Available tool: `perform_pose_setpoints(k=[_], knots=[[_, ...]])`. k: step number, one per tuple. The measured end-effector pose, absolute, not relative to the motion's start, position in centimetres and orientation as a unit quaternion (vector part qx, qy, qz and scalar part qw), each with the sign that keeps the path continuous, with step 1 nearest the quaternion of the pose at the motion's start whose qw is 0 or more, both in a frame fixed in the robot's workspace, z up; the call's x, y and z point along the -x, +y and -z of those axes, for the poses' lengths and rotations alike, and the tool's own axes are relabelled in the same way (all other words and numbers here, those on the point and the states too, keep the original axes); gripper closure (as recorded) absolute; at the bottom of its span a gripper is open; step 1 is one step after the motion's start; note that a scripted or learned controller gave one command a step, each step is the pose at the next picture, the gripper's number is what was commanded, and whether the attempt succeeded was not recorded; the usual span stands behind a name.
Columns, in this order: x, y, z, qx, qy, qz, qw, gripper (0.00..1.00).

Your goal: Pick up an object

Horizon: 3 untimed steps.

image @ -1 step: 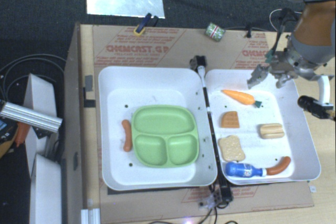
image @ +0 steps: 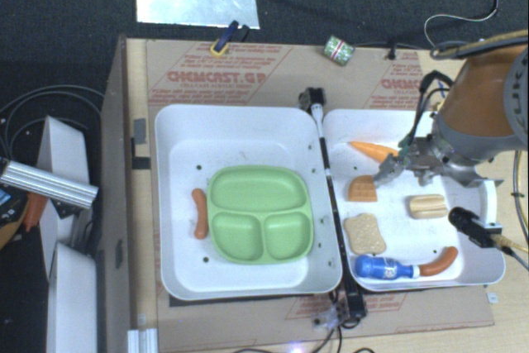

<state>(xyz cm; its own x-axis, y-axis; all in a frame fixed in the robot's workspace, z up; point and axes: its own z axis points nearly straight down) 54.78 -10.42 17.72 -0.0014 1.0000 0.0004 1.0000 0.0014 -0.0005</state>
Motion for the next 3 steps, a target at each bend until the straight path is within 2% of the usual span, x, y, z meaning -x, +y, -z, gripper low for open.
perform_pose_setpoints(k=[1, 2, 3], knots=[[-57.18, -9.51, -8.92, 0.706, -0.708, 0.0034, -0.002, 0.0], [-56.47, -9.31, -9.03, 0.707, -0.707, 0.0058, -0.008, 0.0], [-56.63, -9.14, -8.98, 0.707, -0.707, 0.0044, -0.007, 0.0]])
